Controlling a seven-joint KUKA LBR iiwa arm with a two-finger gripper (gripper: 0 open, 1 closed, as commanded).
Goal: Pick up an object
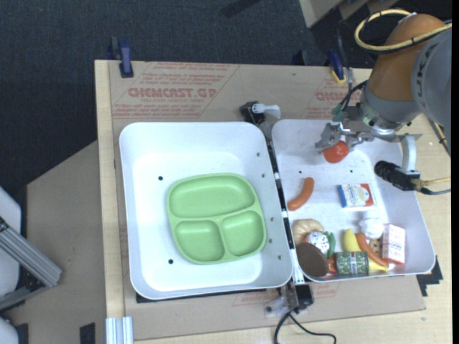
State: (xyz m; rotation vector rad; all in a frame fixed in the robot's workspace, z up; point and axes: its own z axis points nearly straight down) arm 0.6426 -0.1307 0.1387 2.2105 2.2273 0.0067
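Underneath — brown bench (179,95), dark carpet (50,56).

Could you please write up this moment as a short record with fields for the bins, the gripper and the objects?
left bin: white, holds a green divided plate
right bin: white, holds the loose items
gripper: over the far part of the right bin
at the gripper: small red-orange object; whether it is gripped is unclear
mid bin: orange sausage, small white and red box
near edge: clustered toy foods, including a green can
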